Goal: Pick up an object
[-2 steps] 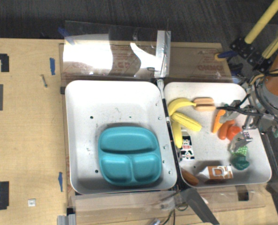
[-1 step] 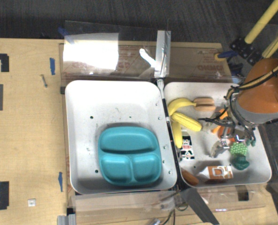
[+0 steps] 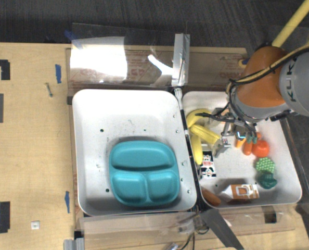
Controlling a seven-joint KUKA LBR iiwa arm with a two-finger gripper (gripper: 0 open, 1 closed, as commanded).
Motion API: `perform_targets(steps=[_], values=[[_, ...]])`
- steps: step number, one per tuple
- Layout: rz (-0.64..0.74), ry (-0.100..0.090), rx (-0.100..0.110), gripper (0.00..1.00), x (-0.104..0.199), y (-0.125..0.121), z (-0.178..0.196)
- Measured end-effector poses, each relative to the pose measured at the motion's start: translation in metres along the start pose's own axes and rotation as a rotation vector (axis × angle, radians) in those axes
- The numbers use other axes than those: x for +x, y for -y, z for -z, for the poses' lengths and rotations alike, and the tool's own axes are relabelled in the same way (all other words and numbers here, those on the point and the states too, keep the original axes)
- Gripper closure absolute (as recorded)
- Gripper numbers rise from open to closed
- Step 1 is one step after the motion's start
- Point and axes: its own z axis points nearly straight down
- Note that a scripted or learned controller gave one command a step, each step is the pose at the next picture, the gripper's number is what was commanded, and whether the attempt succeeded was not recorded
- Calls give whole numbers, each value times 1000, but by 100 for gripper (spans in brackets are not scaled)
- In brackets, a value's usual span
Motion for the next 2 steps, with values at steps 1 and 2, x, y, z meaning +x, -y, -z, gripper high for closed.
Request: perform_targets(steps=[1, 2], values=[[346, -1, 3, 0, -7, 54, 25], [302, 1, 1, 0, 26, 64, 0]])
